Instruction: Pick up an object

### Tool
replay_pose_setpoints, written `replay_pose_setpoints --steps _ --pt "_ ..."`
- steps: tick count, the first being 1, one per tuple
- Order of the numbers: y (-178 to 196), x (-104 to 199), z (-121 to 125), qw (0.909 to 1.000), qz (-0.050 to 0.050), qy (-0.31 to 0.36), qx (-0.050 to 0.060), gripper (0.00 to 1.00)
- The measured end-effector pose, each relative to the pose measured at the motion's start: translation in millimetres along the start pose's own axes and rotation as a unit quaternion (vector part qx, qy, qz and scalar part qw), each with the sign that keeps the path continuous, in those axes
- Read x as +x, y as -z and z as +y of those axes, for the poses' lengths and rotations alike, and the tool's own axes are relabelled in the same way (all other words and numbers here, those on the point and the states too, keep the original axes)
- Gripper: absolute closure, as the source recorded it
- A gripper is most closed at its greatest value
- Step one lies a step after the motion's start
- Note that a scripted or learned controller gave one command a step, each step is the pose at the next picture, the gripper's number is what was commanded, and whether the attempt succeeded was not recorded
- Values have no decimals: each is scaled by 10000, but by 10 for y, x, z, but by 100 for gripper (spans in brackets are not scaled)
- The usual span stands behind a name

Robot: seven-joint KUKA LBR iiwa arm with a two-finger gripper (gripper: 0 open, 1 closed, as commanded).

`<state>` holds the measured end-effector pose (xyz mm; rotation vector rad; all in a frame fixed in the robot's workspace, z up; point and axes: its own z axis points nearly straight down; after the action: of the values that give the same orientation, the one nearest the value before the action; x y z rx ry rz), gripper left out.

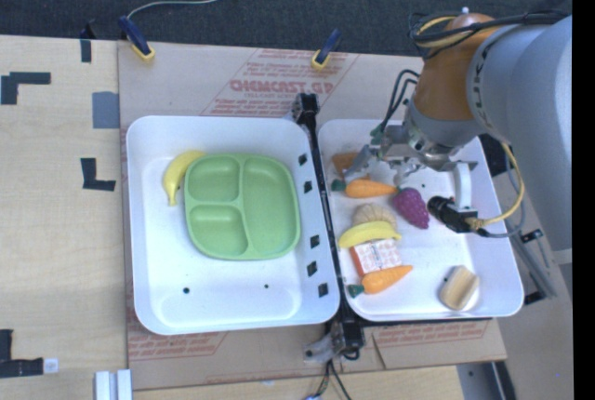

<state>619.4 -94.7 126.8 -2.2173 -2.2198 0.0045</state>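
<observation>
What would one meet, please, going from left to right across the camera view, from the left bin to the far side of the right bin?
Banana → green divided plate → divider between the bins → orange carrot → purple fruit → bread roll.

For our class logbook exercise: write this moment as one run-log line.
end effector: low in right white bin | nearest: orange toy carrot, purple toy fruit | left bin: green divided plate

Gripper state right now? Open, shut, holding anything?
Gripper: cannot tell. It sits low in the right bin, just above the carrot and the purple grapes; no object visibly held.
</observation>
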Motion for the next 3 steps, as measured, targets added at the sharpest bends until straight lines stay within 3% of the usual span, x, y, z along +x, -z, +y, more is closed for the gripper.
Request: replay_pose_setpoints --steps 1,3 --pt "-408 -44 291 10000 -6 7 -34 0" --pt "-411 6 350 10000 -11 2 -33 0"
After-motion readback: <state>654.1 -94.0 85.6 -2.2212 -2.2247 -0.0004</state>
